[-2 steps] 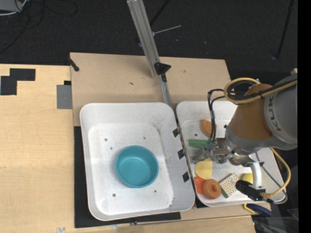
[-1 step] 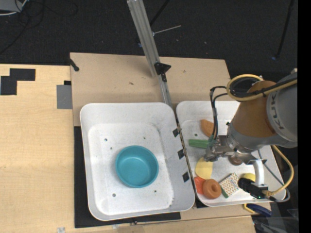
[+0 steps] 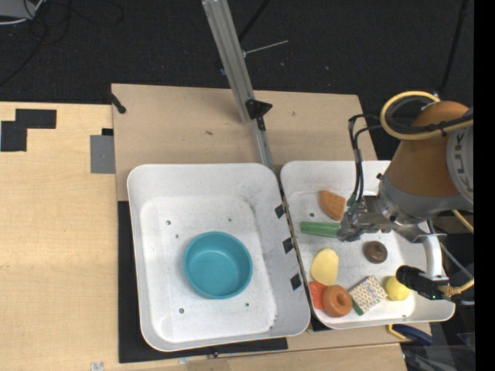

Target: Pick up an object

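Green stick (image 3: 319,228), slim, smooth, flat in right bin (image 3: 305,178); gripper (image 3: 348,230) at its end, jaws' state unclear.

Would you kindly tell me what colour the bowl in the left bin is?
The bowl is teal blue, seen clearly in the camera view.

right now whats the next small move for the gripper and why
Probably a short descent straight onto the green stick. The gripper sits low in the right bin at the stick's right end, with the orange wedge just above and the yellow piece below, so a sideways shift risks nudging those instead. Whether it already touches the stick is unclear.
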Action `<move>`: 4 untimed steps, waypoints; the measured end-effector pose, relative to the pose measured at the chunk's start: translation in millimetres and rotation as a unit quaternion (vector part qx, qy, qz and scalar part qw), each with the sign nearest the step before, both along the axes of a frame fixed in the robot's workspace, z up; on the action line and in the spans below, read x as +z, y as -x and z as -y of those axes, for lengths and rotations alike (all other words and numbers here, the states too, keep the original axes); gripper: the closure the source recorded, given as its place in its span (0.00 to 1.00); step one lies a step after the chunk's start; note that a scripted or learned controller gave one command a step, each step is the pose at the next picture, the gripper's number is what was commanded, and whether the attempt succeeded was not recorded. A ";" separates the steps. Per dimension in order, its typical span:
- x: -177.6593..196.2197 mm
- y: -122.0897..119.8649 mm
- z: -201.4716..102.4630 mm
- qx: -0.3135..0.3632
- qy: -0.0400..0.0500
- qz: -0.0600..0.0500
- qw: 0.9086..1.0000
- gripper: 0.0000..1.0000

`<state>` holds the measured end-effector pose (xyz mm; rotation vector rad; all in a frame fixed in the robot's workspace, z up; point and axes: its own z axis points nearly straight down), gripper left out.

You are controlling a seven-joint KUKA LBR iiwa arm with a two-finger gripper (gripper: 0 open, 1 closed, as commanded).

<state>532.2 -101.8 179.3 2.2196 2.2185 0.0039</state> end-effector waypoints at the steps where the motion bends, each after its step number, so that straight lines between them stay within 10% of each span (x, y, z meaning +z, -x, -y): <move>1: 49.7 -0.4 0.4 0.000 0.000 0.000 1.000 1.00; 4: 37.2 -8.4 -148.3 0.001 0.000 -0.002 1.000 1.00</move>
